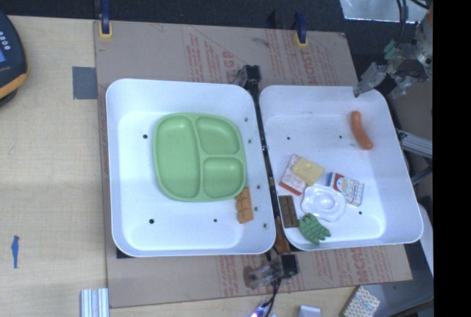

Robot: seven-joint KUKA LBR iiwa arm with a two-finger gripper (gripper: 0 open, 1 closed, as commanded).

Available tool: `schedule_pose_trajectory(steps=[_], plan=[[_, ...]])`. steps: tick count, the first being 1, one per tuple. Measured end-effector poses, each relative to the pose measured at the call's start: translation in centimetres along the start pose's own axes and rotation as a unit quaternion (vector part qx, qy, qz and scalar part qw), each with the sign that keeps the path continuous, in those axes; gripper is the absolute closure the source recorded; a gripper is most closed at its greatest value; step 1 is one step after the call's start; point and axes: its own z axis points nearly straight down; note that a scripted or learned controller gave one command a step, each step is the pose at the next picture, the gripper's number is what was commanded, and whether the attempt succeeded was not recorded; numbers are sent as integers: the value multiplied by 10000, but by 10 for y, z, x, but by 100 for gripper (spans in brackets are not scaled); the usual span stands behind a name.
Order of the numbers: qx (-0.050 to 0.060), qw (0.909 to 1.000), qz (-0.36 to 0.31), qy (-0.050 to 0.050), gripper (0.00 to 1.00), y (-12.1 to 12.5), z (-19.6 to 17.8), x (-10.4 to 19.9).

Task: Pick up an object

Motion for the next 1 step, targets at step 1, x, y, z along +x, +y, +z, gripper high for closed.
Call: schedule_pose_trajectory(steps=[1], plan=[[96, 10000, -7, 21, 0, -5, 119, 3]])
